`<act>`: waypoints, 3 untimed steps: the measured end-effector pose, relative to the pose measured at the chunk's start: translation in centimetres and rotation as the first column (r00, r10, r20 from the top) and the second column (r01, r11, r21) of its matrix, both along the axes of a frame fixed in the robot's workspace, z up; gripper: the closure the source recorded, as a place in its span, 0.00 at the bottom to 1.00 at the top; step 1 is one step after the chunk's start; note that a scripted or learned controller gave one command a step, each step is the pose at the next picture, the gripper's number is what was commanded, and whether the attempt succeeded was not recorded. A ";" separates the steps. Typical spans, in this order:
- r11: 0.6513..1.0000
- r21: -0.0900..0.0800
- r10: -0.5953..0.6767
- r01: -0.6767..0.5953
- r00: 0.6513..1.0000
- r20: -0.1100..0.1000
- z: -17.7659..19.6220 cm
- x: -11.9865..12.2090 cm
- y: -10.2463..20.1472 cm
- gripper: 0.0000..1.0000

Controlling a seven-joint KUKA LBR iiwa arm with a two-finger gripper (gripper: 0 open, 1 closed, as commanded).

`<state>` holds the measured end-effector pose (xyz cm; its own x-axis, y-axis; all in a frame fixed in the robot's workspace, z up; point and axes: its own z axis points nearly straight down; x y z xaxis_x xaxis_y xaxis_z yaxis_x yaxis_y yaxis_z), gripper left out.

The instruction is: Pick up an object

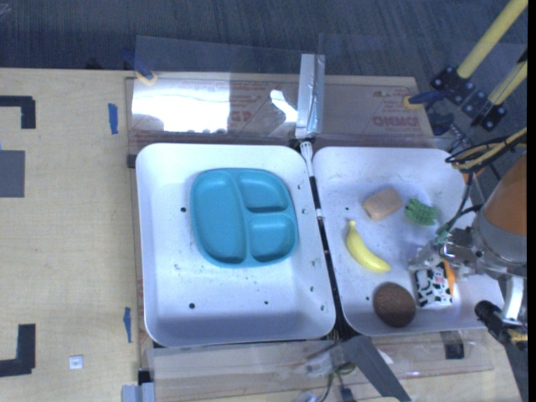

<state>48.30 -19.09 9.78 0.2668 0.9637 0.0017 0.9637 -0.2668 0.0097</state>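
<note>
Sitting low by the front wall of the right bin (360, 167), brown ball (394, 303); looking rough and hard, maybe rolling if poked.

Lying flat in the left bin (155, 233), blue plate (243, 216); looking stiff, light and too wide to pinch.

Resting near the middle wall, yellow banana (366, 249); looking smooth and slippery; asking for a grab across its fat middle.

Sitting apart behind it, tan block (382, 203), maybe squishy; beside that, green lump (421, 212), too blurry for naming.

Standing just right of the ball, spotted box (433, 286); looking light and stiff, so squeezing its flat sides.

Hanging over the box, gripper (442, 255); cannot tell how wide open, or holding anything; wires and grey arm (507, 224) blocking the look, arm getting cut off at the edge.
</note>
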 end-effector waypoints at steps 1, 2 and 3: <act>0.995 0.002 -0.102 0.102 0.995 -0.008 9.5 4.0 7.5 1.00; 1.000 -0.001 -0.013 0.013 1.000 -0.008 14.1 -0.3 4.1 1.00; 1.000 0.000 -0.012 0.012 1.000 -0.009 14.0 -0.3 4.1 0.00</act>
